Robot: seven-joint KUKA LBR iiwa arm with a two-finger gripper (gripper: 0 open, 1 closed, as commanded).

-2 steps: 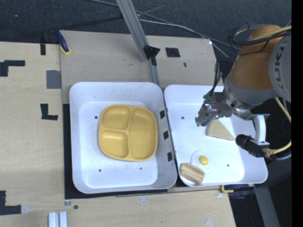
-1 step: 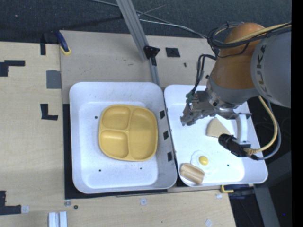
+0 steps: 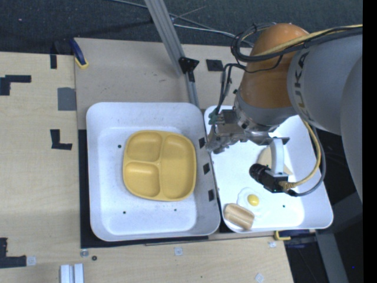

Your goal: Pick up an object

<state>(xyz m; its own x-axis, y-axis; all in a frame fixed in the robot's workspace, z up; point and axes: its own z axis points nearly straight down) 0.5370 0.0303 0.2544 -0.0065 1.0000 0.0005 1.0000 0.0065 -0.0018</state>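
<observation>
We find the claw (image 3: 219,135) low over the upper left corner of the right-hand shallow white bin (image 3: 306,214), close to the wall it shares with the neighbouring bin. Its tip is a cluster of dark metal parts seen from above, and we cannot tell whether it is released or clenched; nothing can be seen held in it.

Behind the claw rises the grey arm with its orange band (image 3: 277,46), covering much of the right bin's upper half. A black cylindrical fitting (image 3: 265,177) with a cable hangs below the wrist.

The candidate objects lie at the bin's near edge, well apart from the claw: a flat white fried-egg toy with a yellow yolk (image 3: 250,198) and, just beside it at the lower left corner, a tan bread-roll toy (image 3: 238,216).

The left-hand shallow white bin (image 3: 103,158) holds a yellow plastic divided plate (image 3: 159,165), lying flat near its middle. Both bins rest on the pale wooden table (image 3: 35,175).

In our judgement the pick has not begun. To do it well, the claw should travel to the near edge, centre over the bread roll, which offers more height to grip than the egg, and descend clear of the bin wall before closing.
</observation>
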